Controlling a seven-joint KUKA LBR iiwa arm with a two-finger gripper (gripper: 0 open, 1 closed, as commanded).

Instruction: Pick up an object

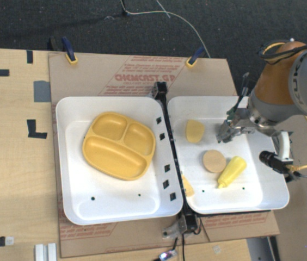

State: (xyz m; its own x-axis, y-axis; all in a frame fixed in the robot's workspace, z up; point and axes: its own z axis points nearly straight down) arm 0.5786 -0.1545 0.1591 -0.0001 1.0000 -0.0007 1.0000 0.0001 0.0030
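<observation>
The right bin [262, 200] holds a pale yellow chunk [195, 130], a tan round disc [214, 160], a yellow squeeze bottle [231, 172] lying on its side, and a small orange-yellow piece [186, 186] at the bin's left wall. My gripper [225, 133] hangs low over the right bin, to the right of the pale yellow chunk and above the disc. Nothing shows between its fingers.
The left bin [72, 200] holds a yellow divided plate [119, 144]. A black divider [166, 145] runs between the bins. Two blue-and-yellow clamps [69, 52] pin the cardboard at the back. The grey arm with its orange band [276, 86] comes in from the right.
</observation>
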